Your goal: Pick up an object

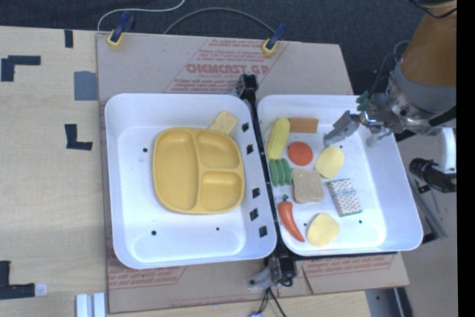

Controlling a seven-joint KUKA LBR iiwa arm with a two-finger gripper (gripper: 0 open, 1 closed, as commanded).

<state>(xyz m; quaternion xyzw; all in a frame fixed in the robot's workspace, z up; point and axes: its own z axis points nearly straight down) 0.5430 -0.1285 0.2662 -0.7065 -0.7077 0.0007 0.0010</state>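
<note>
A divided tray point(198, 169) sits in the left bin point(122, 182) — play food point(307, 193) fills the right bin point(393, 215).

You had two bins point(122, 159) of smooth white plastic with a soft sheen, resting on a matt brown cardboard sheet point(215, 67) printed in red. The surface point(44, 182) beneath looked like pale wood, matt and lightly grained. The yellow divided tray point(199, 169) looked like smooth moulded plastic with a dull gloss. The toy foods looked plastic too: the corn point(278, 137), the tomato point(300, 154) and the carrot point(289, 220) were all smooth. The bread slice point(307, 186) looked rougher. The gripper point(343, 128) looked like bare grey metal.
</note>
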